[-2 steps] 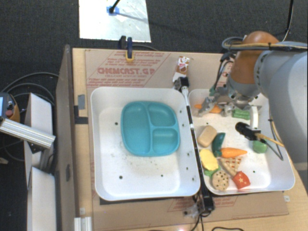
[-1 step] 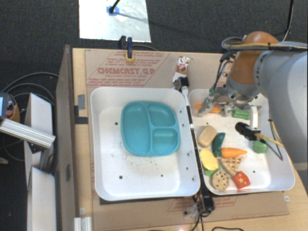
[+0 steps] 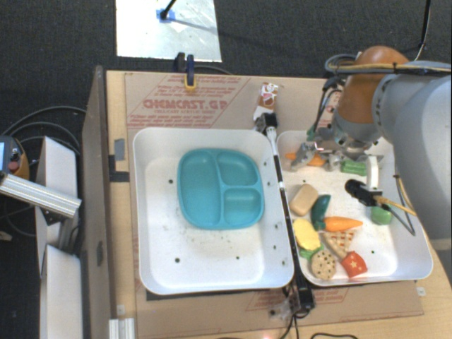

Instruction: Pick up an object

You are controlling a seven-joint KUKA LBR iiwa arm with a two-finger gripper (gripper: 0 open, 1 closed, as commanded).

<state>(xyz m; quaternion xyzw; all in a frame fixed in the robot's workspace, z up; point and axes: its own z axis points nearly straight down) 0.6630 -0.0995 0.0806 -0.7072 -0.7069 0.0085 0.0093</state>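
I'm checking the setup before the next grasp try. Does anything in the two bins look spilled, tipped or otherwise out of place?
Nothing stands out. The teal divided plate lies flat in the left bin. The toy food, such as the carrot and cookie, sits loosely piled inside the right bin, none over the rim.

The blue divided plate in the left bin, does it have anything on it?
Empty: the blue plate shows bare compartments, nothing lying in them.

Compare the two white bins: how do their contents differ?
The left bin holds one thing, a teal divided plate lying flat at its middle; the right bin holds many small toy foods, such as a carrot and a cookie. The gripper is down over the right bin's far end, not the left bin. Both are shallow, white and side by side.
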